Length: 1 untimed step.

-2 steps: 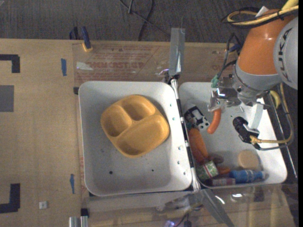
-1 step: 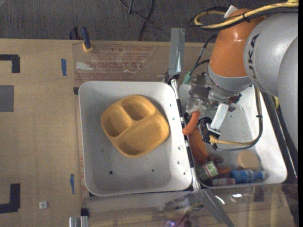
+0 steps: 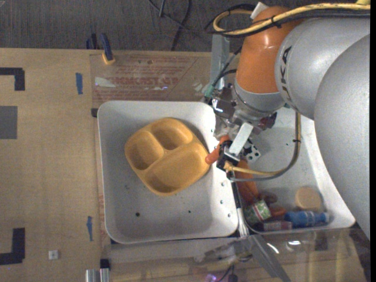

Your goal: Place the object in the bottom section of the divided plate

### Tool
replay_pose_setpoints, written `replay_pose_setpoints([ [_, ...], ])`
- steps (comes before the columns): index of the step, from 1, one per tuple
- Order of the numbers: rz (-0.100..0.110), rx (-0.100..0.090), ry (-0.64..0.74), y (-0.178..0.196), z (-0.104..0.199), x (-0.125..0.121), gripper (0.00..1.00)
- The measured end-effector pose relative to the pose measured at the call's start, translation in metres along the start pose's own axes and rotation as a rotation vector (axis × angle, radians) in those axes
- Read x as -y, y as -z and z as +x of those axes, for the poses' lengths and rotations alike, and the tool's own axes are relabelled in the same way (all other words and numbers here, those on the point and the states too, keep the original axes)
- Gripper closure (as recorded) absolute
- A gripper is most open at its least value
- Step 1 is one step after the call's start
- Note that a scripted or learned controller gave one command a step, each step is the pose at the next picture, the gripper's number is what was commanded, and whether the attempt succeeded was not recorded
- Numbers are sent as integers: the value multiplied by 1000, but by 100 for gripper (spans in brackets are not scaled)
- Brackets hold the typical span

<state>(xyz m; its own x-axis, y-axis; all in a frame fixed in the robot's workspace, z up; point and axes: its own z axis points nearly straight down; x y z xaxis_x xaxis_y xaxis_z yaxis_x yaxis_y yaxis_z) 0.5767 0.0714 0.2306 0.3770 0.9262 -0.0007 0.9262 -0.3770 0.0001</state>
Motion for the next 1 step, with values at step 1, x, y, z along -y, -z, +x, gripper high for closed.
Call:
replay_pose_setpoints([
  [1, 0, 0, 0, 0, 0, 0, 0],
])
